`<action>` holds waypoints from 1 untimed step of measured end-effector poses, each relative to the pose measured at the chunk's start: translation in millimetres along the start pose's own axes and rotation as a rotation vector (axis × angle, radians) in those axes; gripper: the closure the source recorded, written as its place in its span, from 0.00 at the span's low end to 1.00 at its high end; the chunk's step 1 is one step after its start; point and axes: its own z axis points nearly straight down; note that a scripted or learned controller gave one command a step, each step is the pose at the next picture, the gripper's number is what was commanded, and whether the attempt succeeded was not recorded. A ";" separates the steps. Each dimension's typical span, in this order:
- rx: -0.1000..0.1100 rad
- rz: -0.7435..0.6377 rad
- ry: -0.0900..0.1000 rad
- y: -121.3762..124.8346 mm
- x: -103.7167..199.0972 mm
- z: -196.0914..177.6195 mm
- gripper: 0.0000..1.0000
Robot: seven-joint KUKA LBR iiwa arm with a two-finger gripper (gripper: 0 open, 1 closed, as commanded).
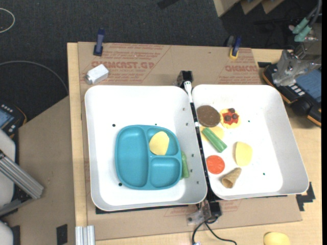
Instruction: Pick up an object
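Arm (294, 68) at upper right of frame, off the bins; jaws' state can't tell. Right bin (265, 98) w/ brown disc (208, 116), green stick (213, 140), red disc (215, 164), cone (231, 177). Left bin (102, 137): teal tray (135, 157) w/ yellow piece (159, 143).

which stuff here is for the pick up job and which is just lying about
For the job, in the right white bin:
brown round disc
green stick
red disc
tan cone

Lying about:
white block
blue clamp
yellow lump
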 end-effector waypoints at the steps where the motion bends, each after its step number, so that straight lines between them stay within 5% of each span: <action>1: 0.041 0.008 -0.001 0.4 7.3 170.5 1.00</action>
